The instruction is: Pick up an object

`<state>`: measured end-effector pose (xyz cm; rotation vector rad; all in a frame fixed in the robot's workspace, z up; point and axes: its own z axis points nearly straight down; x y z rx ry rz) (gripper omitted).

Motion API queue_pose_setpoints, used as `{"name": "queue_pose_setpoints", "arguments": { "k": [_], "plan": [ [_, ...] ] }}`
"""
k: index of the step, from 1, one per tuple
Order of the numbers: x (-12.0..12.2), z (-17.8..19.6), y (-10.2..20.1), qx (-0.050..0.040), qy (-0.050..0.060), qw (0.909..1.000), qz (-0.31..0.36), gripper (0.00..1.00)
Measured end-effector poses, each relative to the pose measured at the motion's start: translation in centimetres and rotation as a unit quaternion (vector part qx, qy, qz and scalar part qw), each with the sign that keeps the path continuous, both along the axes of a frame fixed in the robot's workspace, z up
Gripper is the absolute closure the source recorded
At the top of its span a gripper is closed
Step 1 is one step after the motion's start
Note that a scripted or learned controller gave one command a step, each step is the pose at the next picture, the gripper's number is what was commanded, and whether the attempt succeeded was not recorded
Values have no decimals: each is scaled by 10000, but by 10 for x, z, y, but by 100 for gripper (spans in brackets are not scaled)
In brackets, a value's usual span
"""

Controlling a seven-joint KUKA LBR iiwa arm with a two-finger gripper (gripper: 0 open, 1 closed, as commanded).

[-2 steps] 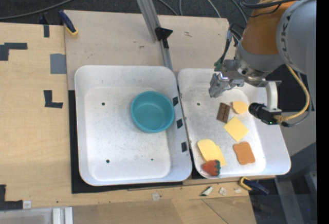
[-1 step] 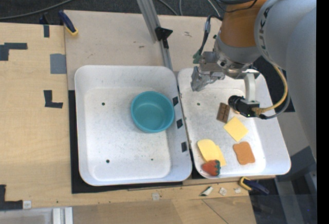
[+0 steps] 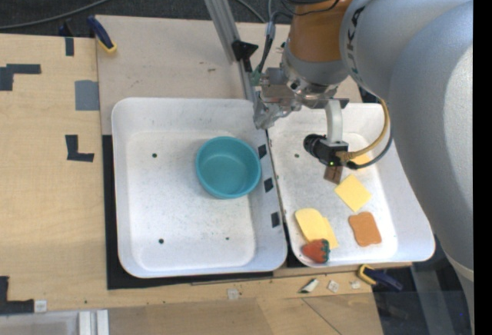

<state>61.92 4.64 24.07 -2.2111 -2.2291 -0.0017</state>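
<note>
Grey arm [image 3: 400, 41] bears partial "KU" lettering above right bin [image 3: 400, 249]

teal bowl [image 3: 227, 167], white bins [image 3: 138, 172], orange block [image 3: 364, 229], yellow slab [image 3: 353, 193].

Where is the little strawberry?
The strawberry lies in the right bin, at its near edge by the wall between the bins, touching the pale yellow piece just behind it.
</note>
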Motion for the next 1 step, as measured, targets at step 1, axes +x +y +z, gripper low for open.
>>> {"name": "queue_pose_setpoints", "arguments": {
  "k": [1],
  "plan": [
    [22, -7, 42, -5, 3, 10000, -14, 100]
  ]
}}
